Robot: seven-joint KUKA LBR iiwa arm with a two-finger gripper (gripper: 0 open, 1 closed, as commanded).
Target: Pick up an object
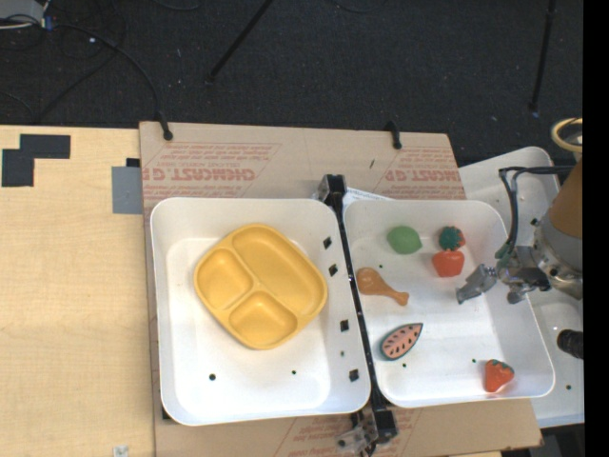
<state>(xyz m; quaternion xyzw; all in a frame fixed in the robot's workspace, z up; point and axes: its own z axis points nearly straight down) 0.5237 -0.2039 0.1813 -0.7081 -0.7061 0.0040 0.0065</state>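
Objects for the pick all sit in the right bin (533,369): green ball (403,240) near the far edge, red-and-green toy vegetable (449,252) just right of it, orange drumstick (381,287) by the left wall, watermelon slice (402,341) nearer the front on the left side, strawberry (498,375) in the front right corner. None of them touch each other. I see the gripper (473,288) low over the right bin, right of centre, just below the toy vegetable and well apart from the strawberry. Nothing sits between the jaws; whether they're spread or pressed together I can't tell from this angle, too small and blurred. Arm comes in over the bin's right wall. Left bin (181,369) holds a yellow divided plate (261,285), roughly centred, turned at an angle to the bin walls. Both bins rest on cardboard (285,165) on the worktop (67,303).
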